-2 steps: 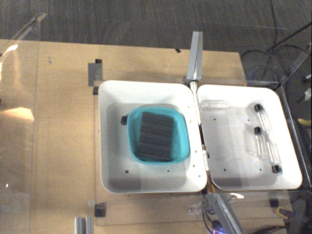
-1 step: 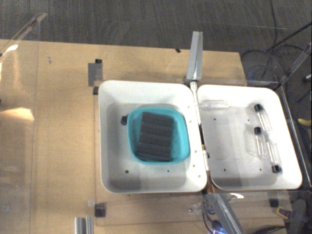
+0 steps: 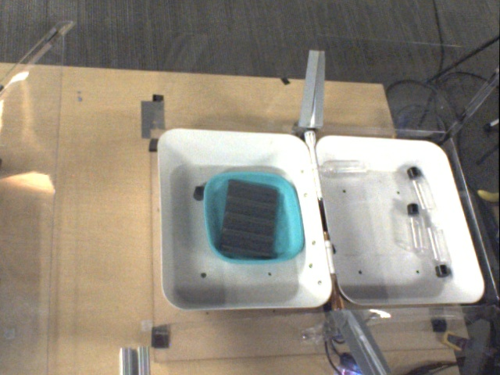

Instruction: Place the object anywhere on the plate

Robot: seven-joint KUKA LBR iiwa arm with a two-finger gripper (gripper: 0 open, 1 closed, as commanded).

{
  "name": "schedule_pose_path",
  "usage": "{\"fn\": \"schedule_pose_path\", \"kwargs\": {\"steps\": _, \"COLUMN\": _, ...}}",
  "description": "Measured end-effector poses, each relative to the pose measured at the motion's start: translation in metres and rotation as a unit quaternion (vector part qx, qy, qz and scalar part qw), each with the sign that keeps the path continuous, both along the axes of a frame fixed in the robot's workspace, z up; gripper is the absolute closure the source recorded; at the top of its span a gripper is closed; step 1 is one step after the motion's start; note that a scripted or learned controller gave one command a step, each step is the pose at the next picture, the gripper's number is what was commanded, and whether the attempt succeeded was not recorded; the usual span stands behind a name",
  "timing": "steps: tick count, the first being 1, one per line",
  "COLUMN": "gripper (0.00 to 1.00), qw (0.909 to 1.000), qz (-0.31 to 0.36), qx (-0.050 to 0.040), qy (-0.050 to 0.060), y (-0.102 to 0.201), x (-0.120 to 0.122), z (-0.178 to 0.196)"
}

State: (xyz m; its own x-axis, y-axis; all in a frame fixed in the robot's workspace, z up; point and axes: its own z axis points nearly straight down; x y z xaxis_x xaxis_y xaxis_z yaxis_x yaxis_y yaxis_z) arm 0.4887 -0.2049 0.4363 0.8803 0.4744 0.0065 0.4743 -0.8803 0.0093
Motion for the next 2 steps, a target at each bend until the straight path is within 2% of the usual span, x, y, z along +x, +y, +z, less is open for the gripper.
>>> {"fn": "schedule_pose_path", "kwargs": {"steps": 2, "gripper": 0.0, "qw": 0.9923, "qz": -0.124, "qx": 0.0009, "qy": -0.001, "y": -0.0009, "x": -0.0002, "z": -0.0002}}
